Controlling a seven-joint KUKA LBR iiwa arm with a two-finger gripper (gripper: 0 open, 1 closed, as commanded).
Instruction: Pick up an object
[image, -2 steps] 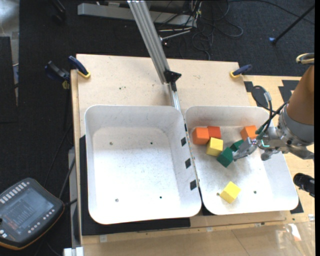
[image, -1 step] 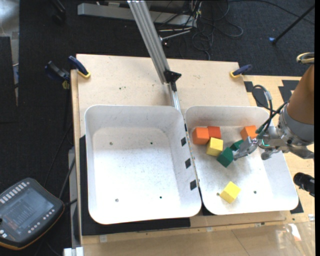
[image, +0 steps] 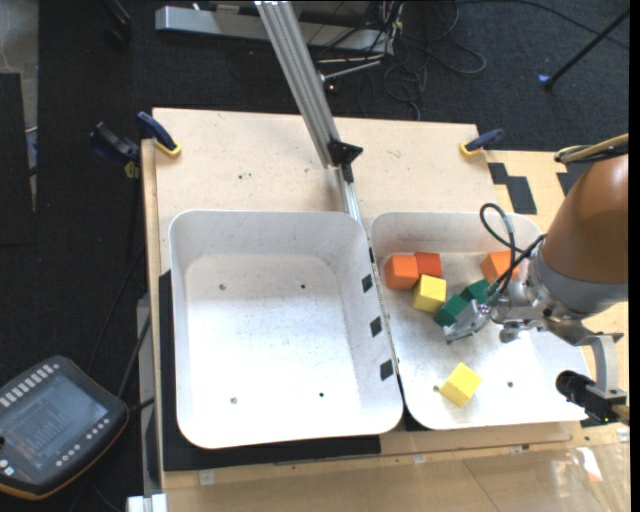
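Bright, even overhead light washes the two white bins nearly featureless; soft shadows hug their inner walls. Dark floor beyond the bench loses detail. Focus is slightly soft throughout.

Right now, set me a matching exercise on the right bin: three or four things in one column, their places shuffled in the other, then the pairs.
Things:
1. orange block
2. lone yellow block
3. green block
4. claw

Places:
A. alone near the right bin's front wall
B. low over the bin's middle, at the green block
C. toward the bin's back, by the divider side
D. just right of a second yellow block, under the claw

Pairs: 1-C, 2-A, 3-D, 4-B
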